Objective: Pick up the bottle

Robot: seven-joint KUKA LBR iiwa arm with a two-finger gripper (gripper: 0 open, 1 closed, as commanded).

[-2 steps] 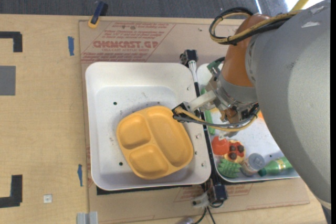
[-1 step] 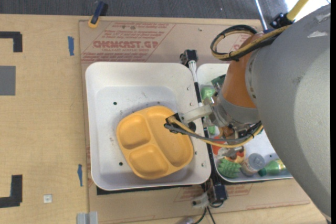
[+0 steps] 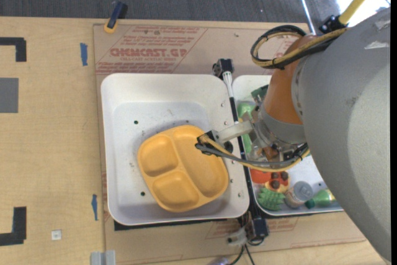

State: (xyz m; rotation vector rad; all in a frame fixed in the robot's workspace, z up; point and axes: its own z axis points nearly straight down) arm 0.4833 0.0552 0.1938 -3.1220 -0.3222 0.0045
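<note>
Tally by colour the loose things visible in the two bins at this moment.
Yellow: 1, the divided plate in the left bin.
Green: 3, a spiky toy, a bottle, a piece by the divider, all in the right bin.
Orange-red: 1, a small item, partly hidden.
Total: 5 visible; the arm hides more.

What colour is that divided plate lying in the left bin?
Yellow-orange all over; the divided plate shows plainly in the camera view, lying in the left bin.

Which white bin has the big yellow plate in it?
The left bin. The yellow plate lies in it, while the right bin, under the arm, holds small green and orange things.
</note>
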